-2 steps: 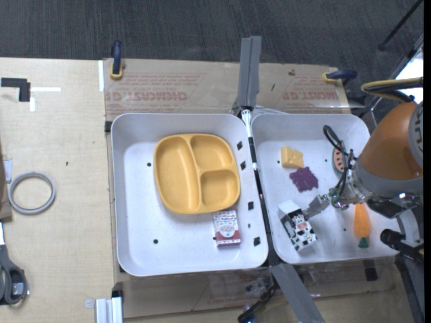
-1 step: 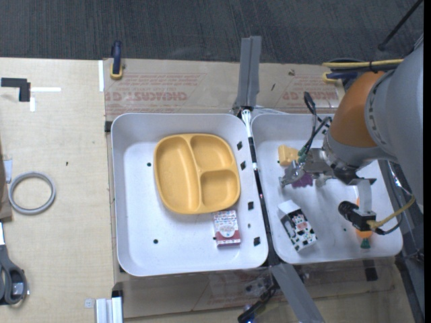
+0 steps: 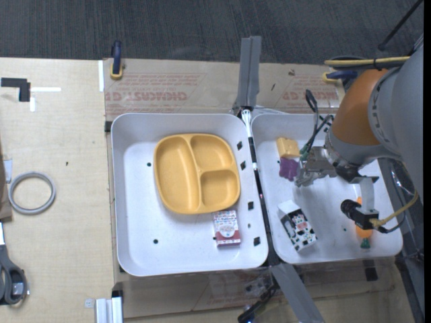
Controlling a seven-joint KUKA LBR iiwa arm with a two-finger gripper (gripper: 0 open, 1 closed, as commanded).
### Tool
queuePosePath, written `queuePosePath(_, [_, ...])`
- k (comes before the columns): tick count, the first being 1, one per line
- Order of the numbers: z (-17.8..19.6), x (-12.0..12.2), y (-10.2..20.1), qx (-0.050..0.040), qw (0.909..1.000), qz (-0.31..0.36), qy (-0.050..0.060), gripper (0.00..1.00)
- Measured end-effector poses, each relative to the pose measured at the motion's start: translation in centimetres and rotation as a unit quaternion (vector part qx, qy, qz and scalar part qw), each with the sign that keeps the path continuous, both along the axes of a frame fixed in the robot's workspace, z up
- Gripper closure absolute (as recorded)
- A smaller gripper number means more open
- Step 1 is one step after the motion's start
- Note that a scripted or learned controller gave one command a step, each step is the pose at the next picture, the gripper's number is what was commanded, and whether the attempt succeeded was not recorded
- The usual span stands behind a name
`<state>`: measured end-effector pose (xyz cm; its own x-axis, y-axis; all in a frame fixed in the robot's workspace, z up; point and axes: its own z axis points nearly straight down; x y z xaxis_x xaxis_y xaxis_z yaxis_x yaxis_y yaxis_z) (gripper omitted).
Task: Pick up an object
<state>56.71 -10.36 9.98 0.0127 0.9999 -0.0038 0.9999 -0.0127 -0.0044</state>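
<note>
In the right bin (image 3: 387,247), the purple block (image 3: 289,168) stands roughly upright.

The arm (image 3: 387,106) runs off the right edge, and its wrist hides part of the right bin (image 3: 323,247). Scissors (image 3: 10,281) on the worktop (image 3: 54,247) are cut by the left edge. Print on the small carton (image 3: 298,229) is too small to read.

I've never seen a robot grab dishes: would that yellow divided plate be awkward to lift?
Probably. The yellow divided plate looks rigid and smooth, likely plastic, so it may slip. It lies flat in the left bin, wide and shallow, so the gripper would likely need its rim. It seems unlikely to roll or tip.
</note>
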Motion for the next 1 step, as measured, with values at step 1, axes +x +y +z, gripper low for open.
queuePosePath(1, [-0.02,-0.01,0.01,-0.0001,1.0000,0.000,0.000,0.00])
